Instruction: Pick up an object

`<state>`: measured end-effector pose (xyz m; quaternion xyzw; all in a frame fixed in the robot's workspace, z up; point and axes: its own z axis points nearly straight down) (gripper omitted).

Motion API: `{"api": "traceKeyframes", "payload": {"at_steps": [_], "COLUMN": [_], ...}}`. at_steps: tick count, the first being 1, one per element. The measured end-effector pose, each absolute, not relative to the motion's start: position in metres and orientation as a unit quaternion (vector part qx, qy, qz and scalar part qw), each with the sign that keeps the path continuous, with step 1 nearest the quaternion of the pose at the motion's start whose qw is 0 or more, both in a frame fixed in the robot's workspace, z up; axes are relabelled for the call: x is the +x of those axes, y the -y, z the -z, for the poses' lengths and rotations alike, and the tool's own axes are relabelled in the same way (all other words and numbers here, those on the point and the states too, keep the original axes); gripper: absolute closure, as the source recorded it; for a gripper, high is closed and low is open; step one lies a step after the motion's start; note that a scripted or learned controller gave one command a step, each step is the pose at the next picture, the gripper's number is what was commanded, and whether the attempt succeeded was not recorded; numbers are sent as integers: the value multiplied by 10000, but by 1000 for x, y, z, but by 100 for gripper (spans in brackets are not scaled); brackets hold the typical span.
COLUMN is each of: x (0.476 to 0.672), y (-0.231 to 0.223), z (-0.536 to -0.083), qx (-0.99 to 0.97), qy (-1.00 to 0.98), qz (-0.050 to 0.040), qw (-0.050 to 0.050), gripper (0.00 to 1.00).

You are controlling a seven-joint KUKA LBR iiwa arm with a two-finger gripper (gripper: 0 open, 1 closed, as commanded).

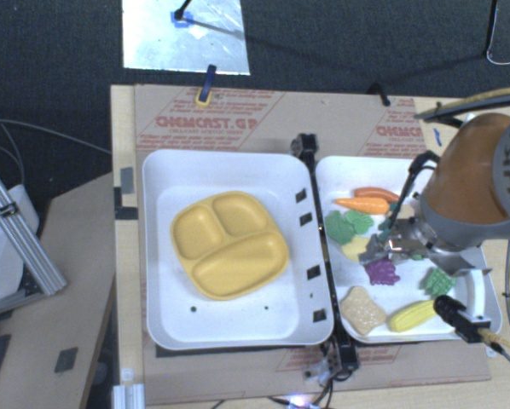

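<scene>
Now reach step: gripper (381, 250) low in right bin (332, 177) over purple grapes (381, 272), finger state unclear; next needs closing, lifting.

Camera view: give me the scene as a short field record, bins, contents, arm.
left bin: holds a yellow divided plate
right bin: toy food: carrot, green leafy piece, purple grapes, bread slice, corn cob, small green piece
arm: reaches in from the right, over the right bin
tool: low above the grapes, finger state unclear
held object: none visible
</scene>
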<state>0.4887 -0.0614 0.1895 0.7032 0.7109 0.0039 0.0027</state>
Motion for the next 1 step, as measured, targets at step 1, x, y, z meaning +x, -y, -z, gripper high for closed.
{"api": "traceKeyframes", "payload": {"at_steps": [1], "x": [489], "y": [-7], "z": [-270], "qx": [7023], "qy": [-7118], "qz": [-51], "qw": [26], "gripper": [100]}}
